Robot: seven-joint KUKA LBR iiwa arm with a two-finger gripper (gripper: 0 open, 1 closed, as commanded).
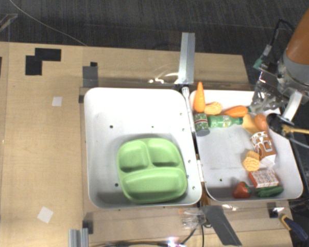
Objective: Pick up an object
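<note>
The right bin (221,161) holds several toy foods. Along its far edge lie an orange carrot (198,98), a bread roll (213,108), a green bottle (219,121) and an orange piece (236,110). Down the right side sit a brown carton (262,144), a waffle (251,162), a red-and-white box (263,178), a red pepper (241,190) and a green cucumber (269,192). My gripper (267,106) hangs over the bin's far right corner, just above an orange-tan item (256,122). Nothing is visibly held.
In the left bin (108,117) lies a green divided tray (151,170). A metal post (187,60) stands behind the wall between the two bins. The arm and its cables (298,133) cover the right bin's right rim.
</note>
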